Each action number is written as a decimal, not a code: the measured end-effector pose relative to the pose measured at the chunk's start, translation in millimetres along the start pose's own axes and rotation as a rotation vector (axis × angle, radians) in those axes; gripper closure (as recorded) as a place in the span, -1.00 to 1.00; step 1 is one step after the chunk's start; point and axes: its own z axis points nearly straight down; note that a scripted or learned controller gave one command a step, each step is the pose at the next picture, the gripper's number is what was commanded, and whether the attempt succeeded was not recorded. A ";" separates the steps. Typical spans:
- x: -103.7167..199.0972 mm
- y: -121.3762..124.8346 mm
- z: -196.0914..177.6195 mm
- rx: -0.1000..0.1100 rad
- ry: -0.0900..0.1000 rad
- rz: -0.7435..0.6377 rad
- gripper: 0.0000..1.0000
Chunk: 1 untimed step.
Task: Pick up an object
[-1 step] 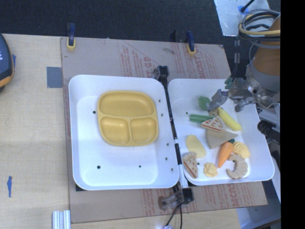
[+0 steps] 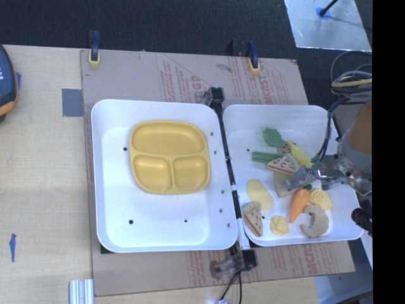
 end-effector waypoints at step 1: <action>26.5 -28.4 56.8 -0.007 0.002 -0.006 -1.00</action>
